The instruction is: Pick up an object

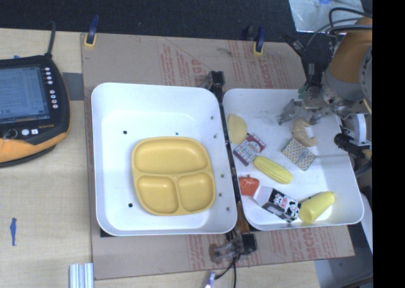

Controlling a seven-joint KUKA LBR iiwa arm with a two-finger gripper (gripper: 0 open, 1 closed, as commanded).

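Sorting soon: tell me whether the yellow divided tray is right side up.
Right side up: the yellow divided tray shows its three hollow compartments, lying flat in the left bin.

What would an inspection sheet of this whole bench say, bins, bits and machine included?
Surface: brown board on a pale bench, bearing two white bins, left bin and right bin.
Job's things: in the right bin, a toy corn cob, yellow block, red piece, black-and-white carton, small packet, patterned packet, tan lump, pale yellow piece.
Clutter: yellow divided tray in the left bin.
Grippers: tool low over the right bin's far side, above the tan lump; nothing seen held.
Cables: dark cables by the arm.
Surroundings: handheld screen at left; two clamps on the board's far edge.
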